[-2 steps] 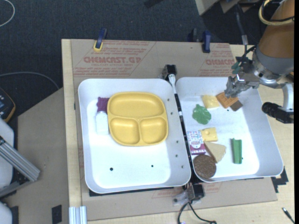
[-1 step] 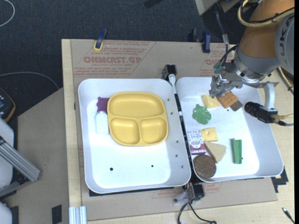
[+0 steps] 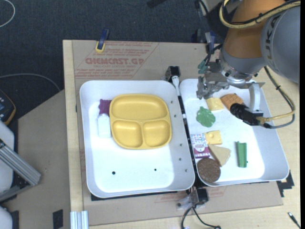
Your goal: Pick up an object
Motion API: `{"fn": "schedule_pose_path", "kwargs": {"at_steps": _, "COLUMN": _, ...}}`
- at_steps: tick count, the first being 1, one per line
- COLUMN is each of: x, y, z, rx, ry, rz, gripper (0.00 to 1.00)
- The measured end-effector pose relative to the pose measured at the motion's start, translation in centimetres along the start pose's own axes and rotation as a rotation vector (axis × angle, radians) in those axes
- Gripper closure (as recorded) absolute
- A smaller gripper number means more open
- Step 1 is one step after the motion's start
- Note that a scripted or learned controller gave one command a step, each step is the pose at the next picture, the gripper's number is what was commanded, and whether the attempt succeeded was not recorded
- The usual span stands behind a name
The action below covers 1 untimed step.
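Note:
My gripper (image 3: 206, 89) hangs low over the far left part of the right bin (image 3: 274, 149). Just below and right of it lies a pale yellow block (image 3: 216, 103), with an orange-brown piece (image 3: 231, 99) beside that. A green leafy toy (image 3: 206, 117) lies a little nearer the camera than the gripper. Further forward in the same bin are a red and white packet (image 3: 200, 145), a small yellow cheese piece (image 3: 214, 137), a tan wedge (image 3: 220, 153), a brown round disc (image 3: 208, 170) and a green stick (image 3: 241, 154). Nothing visibly hangs from the gripper.
The left bin (image 3: 133, 175) holds a yellow divided plate (image 3: 140, 120), a purple item (image 3: 104, 106) and a small white bottle (image 3: 103, 126). A black cable connector (image 3: 243, 112) trails from the wrist over the right bin. The rim between the bins (image 3: 183, 123) runs just left of the gripper.

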<state>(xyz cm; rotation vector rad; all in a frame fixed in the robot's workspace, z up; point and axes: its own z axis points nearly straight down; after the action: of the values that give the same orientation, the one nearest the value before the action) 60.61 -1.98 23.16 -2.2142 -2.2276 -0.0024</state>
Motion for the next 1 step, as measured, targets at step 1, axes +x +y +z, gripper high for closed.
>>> {"fn": "schedule_pose_path", "kwargs": {"at_steps": 1, "x": 6.32, "y": -0.95, "z": 0.37, "rx": 0.004, "ry": 0.001, "rz": -0.001, "gripper": 1.00}}
